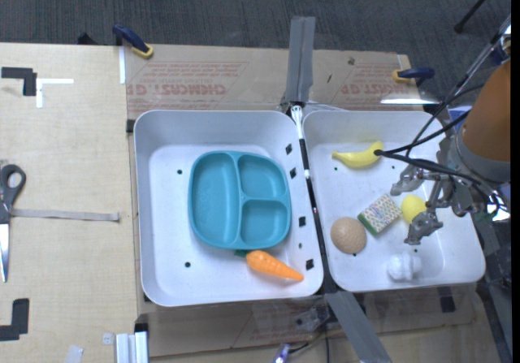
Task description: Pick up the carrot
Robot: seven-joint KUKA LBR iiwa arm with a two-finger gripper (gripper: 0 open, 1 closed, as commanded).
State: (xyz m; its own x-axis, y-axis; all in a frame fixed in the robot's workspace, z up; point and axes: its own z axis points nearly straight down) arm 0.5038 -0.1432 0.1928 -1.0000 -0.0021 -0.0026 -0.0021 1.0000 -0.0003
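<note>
Two fingers hang spread apart, gripping nothing, above the right bin, well away from the carrot.

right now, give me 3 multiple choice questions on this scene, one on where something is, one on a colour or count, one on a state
1. Where does the carrot lie?
A. in the left bin, at the near edge of the divided plate
B. in the right bin beside the banana
C. on the bench by the scissors

2. What colour is the divided plate?
A. red
B. teal blue
C. black

3. How does the gripper stand to the carrot?
A. clamped on it
B. lifting it above the left bin
C. apart from it, over the right bin

Answers:
1. A: the carrot rests on the floor of the left bin, against the plate's near rim.
2. B: the three-compartment plate is teal blue.
3. C: the gripper hangs over the right bin near the yellow ball, while the carrot lies in the other bin.
</note>
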